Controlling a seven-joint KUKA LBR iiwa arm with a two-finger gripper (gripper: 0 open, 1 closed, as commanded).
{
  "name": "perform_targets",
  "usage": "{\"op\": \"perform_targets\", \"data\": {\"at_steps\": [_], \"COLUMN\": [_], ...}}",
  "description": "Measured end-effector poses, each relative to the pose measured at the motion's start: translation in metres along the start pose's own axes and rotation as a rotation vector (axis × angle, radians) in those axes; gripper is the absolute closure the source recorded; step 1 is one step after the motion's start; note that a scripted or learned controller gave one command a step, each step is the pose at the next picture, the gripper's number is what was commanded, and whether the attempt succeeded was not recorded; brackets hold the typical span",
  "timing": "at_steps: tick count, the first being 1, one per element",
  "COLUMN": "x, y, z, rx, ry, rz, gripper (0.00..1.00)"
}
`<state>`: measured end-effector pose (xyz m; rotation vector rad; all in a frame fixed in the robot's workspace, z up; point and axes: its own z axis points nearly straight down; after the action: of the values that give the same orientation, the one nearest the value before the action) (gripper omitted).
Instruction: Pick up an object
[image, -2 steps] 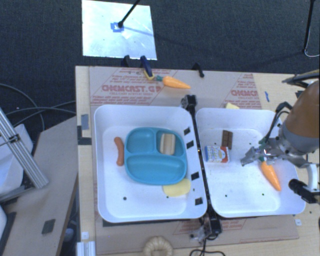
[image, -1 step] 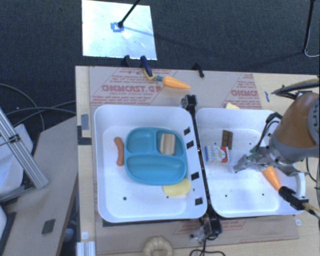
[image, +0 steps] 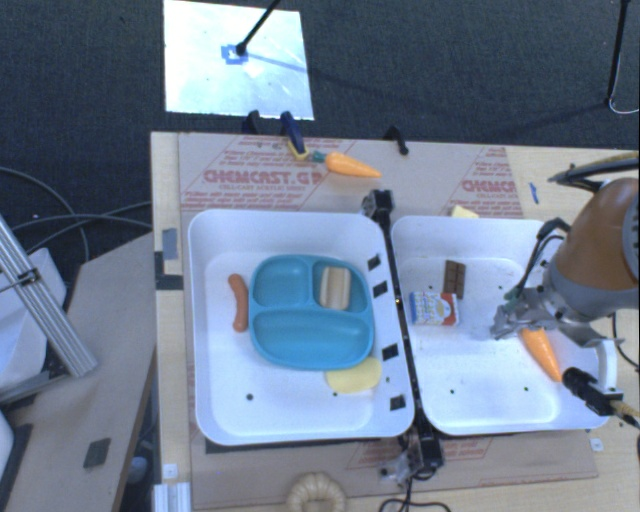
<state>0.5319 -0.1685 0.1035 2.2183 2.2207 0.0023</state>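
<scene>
My gripper (image: 508, 322) hangs low over the right bin (image: 480, 400), at its right side. An orange toy carrot (image: 541, 353) lies just right of and below the fingertips, touching or nearly touching them. A small white carton with red and blue print (image: 434, 308) lies left of the gripper. A brown chocolate bar (image: 455, 278) sits above the carton. The arm's orange band (image: 598, 240) covers the bin's right rim.
The left bin (image: 215, 300) holds a blue divided plate (image: 305, 320) with a tan piece (image: 335, 288) in one compartment, a sausage (image: 239, 302) to its left and a yellow slice (image: 355, 376) below. Another carrot (image: 350, 166) lies on the cardboard behind the bins.
</scene>
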Motion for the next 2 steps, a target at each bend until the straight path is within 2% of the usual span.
{"op": "perform_targets", "data": {"at_steps": [1, 2], "x": [0.01, 0.0], "y": [0.003, 0.01], "z": [-0.054, -0.109], "rx": [-0.004, -0.005], "ry": [-0.001, -0.002], "rz": [-0.004, -0.003], "gripper": [1.0, 1.0]}}
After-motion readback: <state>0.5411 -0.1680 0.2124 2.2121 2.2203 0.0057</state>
